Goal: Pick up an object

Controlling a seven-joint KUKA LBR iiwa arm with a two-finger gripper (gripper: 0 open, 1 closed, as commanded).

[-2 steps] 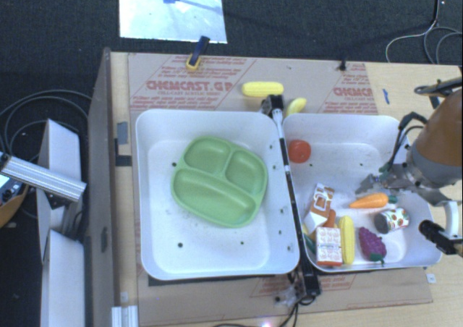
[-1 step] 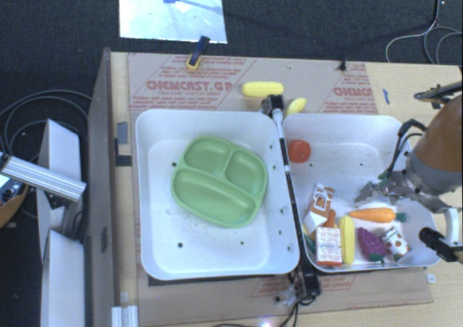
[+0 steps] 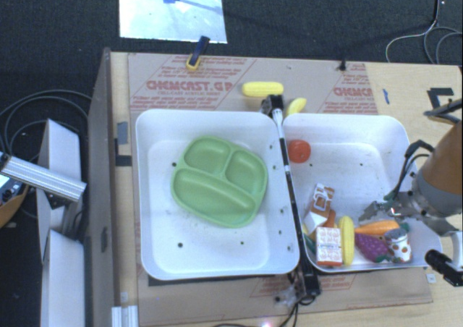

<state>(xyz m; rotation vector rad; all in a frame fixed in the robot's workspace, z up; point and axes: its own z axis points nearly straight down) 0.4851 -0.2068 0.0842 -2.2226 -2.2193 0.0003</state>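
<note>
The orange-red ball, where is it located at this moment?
In the camera view, the orange-red ball lies in the right bin, at its upper left corner, close to the divider between the bins and apart from the toys heaped at the lower edge.

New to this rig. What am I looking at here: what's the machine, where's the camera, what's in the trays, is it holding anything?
This is one camera fixed above a bench, looking down at a slant. The machine is a robot arm reaching in from the right edge of the view; its gripper sits low over the right bin's near right corner.

Two shallow white bins stand side by side. The left bin holds a green divided plate. The right bin holds an orange ball near its far left, and a cluster of toy food along its near edge: a small carton, a yellow banana, a carrot and purple grapes.

I can't see any item between the gripper's fingers, so nothing looks held.
</note>
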